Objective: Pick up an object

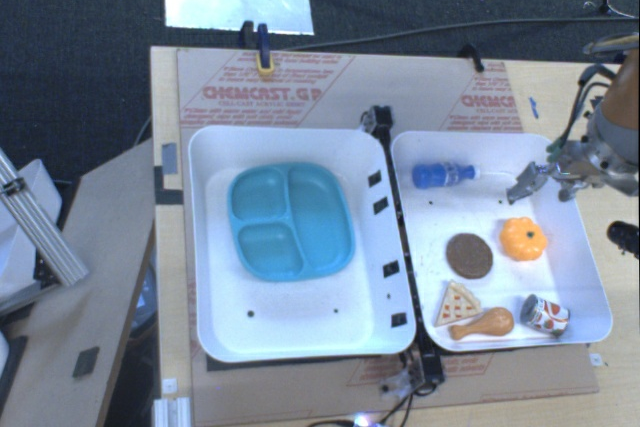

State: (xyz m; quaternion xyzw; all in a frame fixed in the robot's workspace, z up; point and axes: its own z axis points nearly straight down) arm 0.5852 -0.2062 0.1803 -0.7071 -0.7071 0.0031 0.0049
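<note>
claw (548, 183) hangs with jaws spread, grasping nothing, above the right white bin (600, 300), just up-right of the small orange plastic pumpkin (523, 239). advise centring over the pumpkin, descending straight and closing across its ribs. roundish, stem up, no clear long axis.

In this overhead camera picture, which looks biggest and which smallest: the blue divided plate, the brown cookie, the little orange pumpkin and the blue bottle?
1. blue divided plate, by far the largest.
2. blue bottle, longer than the rest but slim.
3. brown cookie and orange pumpkin: they look about alike, so I won't rank them.
</note>
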